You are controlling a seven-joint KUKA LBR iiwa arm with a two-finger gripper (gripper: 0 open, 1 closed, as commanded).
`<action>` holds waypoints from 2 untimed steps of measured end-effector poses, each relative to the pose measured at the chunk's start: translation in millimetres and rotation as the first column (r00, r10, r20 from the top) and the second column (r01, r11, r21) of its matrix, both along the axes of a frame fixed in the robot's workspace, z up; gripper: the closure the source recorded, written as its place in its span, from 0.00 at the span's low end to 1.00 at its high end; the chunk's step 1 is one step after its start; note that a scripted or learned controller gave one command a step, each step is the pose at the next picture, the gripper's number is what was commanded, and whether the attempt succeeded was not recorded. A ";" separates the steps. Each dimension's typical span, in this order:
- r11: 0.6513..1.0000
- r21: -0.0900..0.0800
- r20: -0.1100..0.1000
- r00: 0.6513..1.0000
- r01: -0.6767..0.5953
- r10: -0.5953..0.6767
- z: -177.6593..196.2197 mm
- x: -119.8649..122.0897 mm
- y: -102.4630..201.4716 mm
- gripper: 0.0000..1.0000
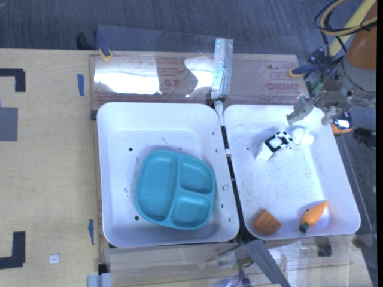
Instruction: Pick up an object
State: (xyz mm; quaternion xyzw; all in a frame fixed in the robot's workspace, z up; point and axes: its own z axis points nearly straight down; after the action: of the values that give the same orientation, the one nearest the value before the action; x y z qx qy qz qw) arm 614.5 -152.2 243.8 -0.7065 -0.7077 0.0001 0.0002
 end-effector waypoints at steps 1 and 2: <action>0.996 0.002 -0.008 0.996 -0.086 0.086 -84.9 16.0 3.0 0.00; 0.992 -0.004 0.010 0.992 -0.126 0.126 -138.0 10.3 15.4 0.00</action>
State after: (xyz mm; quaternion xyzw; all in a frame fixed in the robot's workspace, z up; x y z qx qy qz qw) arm 624.8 -136.8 105.8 -0.6604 -0.7509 -0.0025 -0.0044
